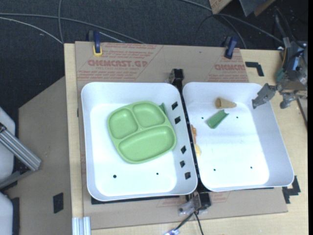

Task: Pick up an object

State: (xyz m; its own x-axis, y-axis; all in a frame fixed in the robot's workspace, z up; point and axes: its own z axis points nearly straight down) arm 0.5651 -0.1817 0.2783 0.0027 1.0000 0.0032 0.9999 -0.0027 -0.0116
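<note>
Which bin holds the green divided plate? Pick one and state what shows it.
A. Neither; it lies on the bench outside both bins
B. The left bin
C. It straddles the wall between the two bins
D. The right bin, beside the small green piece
B: the green divided plate lies flat on the floor of the left bin, wholly inside its walls, while the right bin holds a small green piece and a tan piece.
</note>
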